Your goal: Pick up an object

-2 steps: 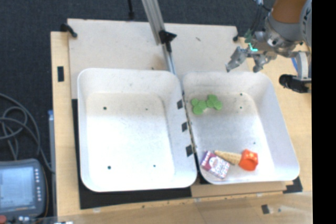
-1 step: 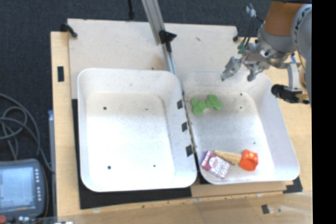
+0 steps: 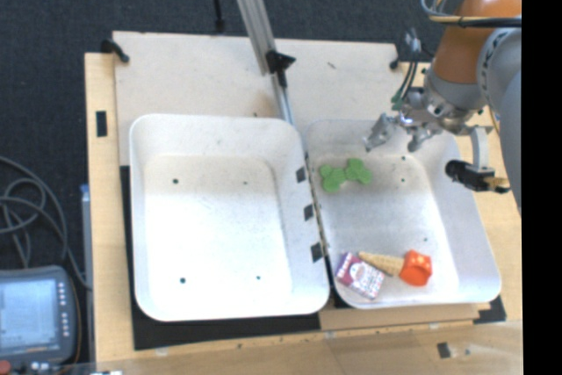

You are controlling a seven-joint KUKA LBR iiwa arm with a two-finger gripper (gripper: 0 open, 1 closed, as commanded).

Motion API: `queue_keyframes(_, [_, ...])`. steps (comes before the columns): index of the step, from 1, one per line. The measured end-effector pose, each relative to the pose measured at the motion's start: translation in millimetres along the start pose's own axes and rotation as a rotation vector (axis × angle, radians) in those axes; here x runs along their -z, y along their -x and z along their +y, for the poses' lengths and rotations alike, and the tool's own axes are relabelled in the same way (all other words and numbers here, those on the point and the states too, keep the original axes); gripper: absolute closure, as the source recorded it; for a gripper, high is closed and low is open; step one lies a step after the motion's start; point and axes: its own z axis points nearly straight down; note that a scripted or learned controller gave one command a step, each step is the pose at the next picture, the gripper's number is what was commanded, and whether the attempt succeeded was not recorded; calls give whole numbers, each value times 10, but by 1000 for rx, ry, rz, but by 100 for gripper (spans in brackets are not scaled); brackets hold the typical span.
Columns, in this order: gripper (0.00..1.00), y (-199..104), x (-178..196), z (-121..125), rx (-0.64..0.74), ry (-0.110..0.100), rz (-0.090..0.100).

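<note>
Arm: the grey KUKA arm with its orange band point(image 3: 465, 48) enters from the right of the camera view and hangs over the far right corner of the right bin.

Gripper: the two-finger metal gripper point(image 3: 397, 136) sits above the far edge of the right bin; its two fingers are spread apart, one pointing toward the left and one downward in the view, with nothing between them.

Right bin: the shallow white plastic bin point(image 3: 457, 215) on the right holds three loose things.

Green toy: a green, bone-shaped soft toy point(image 3: 344, 175) lies flat on the floor of the right bin, in its far left part, near the wall shared with the other bin. Its long axis runs roughly left to right in the view, the right end tilted slightly toward the far side. It lies near the gripper but apart from it, to the gripper's lower left in the view.

Orange toy: a cone-shaped tan piece ending in an orange-red block point(image 3: 399, 265) lies near the front wall of the right bin. Its long axis runs left to right, the tan tip pointing left and the orange-red end pointing right.

Packet: a small purple-and-white packet point(image 3: 360, 276) lies in the front left corner of the right bin, just beside the tan tip, its long axis angled from upper left to lower right.

Left bin: the second shallow white plastic bin point(image 3: 219, 215) stands beside the right one, their walls touching.

Post: a slanted grey metal post point(image 3: 250, 0) rises from the bench behind the two bins.
</note>
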Motion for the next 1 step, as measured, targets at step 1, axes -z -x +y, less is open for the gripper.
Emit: queue_keyframes(1, [0, 13, -525, -10, -1, 0, 0])
